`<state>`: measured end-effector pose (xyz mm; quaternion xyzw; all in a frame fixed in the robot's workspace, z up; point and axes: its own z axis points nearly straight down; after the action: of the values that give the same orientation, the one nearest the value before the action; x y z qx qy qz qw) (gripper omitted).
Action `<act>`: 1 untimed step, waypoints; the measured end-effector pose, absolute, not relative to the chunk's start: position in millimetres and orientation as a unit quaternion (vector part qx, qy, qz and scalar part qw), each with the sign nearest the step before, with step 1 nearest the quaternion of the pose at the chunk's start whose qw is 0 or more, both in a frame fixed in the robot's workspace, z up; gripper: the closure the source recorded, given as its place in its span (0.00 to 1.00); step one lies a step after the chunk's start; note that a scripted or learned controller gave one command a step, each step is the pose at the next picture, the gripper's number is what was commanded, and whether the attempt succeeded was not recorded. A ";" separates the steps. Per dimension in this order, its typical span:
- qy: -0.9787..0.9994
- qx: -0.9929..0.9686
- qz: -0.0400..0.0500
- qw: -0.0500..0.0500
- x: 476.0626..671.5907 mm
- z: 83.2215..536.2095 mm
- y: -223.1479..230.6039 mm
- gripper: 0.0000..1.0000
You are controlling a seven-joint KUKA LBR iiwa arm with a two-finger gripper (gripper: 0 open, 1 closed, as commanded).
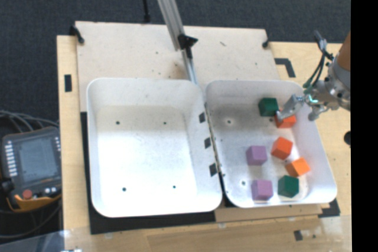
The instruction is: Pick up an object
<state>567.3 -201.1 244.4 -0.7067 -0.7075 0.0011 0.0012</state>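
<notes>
The right bin (pixel 233 127) holds several small blocks. A dark green block (pixel 268 107) and a red block (pixel 287 122) lie near its far right side. My gripper (pixel 301 110) hangs over the bin's right rim, open, with nothing between its fingers. Its left fingertip (pixel 288 108) sits just above the red block and beside the green one; I cannot tell whether it touches them. Further forward lie two orange blocks (pixel 282 147) (pixel 298 167), two purple blocks (pixel 256 154) (pixel 261 189) and a second green block (pixel 288 186).
The left bin (pixel 147 144) stands beside the right one, their rims meeting at the middle. A slanted metal post (pixel 168 3) rises behind the bins. A teach pendant (pixel 32 162) lies off the bench at the left.
</notes>
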 end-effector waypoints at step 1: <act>-0.708 -0.706 0.000 -0.001 568.1 246.8 -201.0 0.00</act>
<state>568.1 -201.0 246.8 -0.7063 -0.7079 0.0001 -0.0007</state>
